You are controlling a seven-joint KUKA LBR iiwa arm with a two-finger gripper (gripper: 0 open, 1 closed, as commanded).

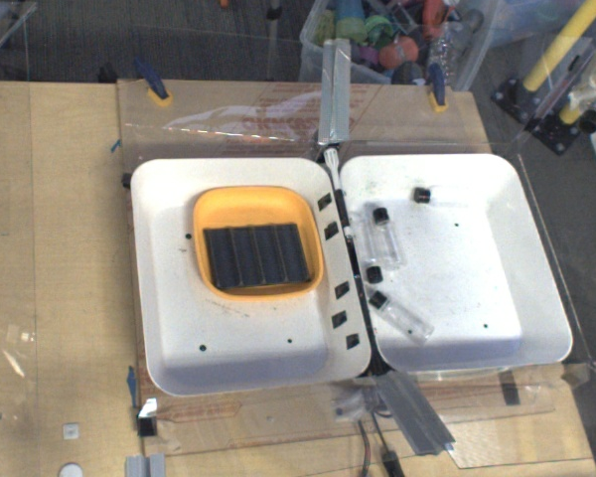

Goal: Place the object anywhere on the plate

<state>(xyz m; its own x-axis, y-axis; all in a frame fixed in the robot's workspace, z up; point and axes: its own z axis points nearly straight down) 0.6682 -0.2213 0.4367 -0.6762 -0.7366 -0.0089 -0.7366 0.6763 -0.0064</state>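
Note:
An orange plate (252, 200) with rounded corners lies in the left white bin (164, 286), a little left of that bin's middle. A dark grey rectangular object (256, 256) with lengthwise ribs rests flat on the plate and covers most of its floor. It lies inside the plate's rim, and nothing is touching it.
The right white bin (497, 266) holds two clear tubes with black caps (383, 237) (401, 315) near its left wall and a small black piece (421, 196) farther back. A ridge with black clips (336, 261) divides the bins. A box of coloured toys (397, 13) stands behind the bench.

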